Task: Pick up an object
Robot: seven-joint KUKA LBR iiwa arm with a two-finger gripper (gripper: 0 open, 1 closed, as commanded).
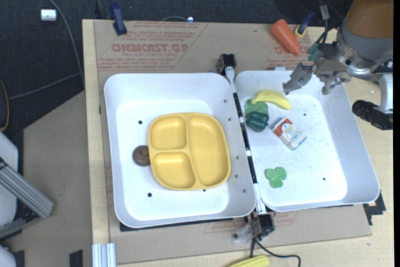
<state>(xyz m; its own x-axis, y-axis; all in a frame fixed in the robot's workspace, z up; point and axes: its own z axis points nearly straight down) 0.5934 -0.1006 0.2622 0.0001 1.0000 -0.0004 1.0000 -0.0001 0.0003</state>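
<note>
The grey arm with its orange band (375, 3) leans in from the right, and its two-finger gripper (310, 80) hangs above the far edge of the right-hand shallow white bin (350, 166), its fingers spread wide with nothing between them. Just beside the nearer fingertip lies a yellow plastic banana (271, 98), touching a dark green toy pepper (256, 115) at the bin's left wall. A small red-and-white carton (289, 134) sits near the middle, and a bright green leafy toy (275, 176) lies closer to the front. In the left-hand white bin (125, 109) a yellow three-compartment plate (189, 151) rests, a brown round piece (141, 156) tucked against its left rim. An orange toy carrot (285, 36) lies on the cardboard behind the bins.
</note>
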